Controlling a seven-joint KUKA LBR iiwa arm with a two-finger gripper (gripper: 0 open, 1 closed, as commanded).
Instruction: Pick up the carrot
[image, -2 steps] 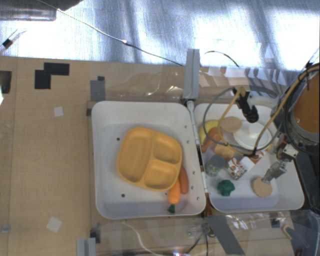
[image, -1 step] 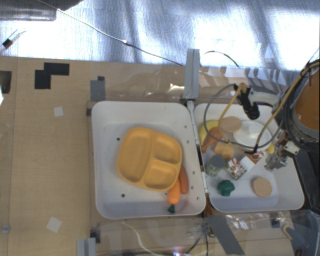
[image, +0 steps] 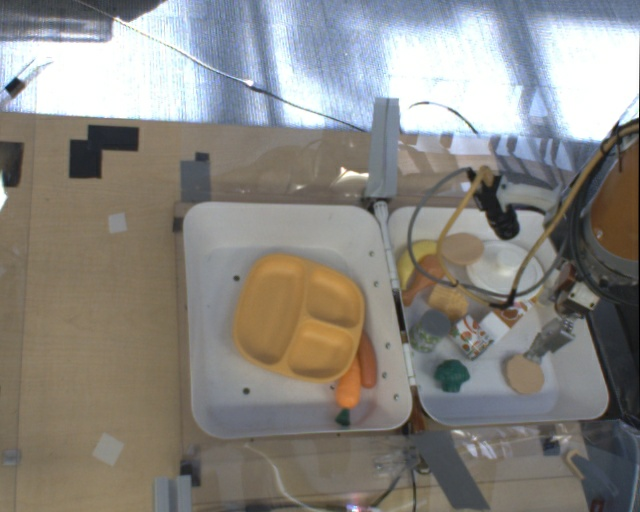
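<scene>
The gripper hangs over the right bin, near its right side. Its fingers sit close together, nothing visible between them, and their tips point down toward a tan disc just below; contact cannot be confirmed. Nearby lie a green broccoli piece and a small printed box. The carrot lies in the left bin, well apart from the gripper, against the lower right edge of a yellow divided tray, beside a red sausage
</scene>
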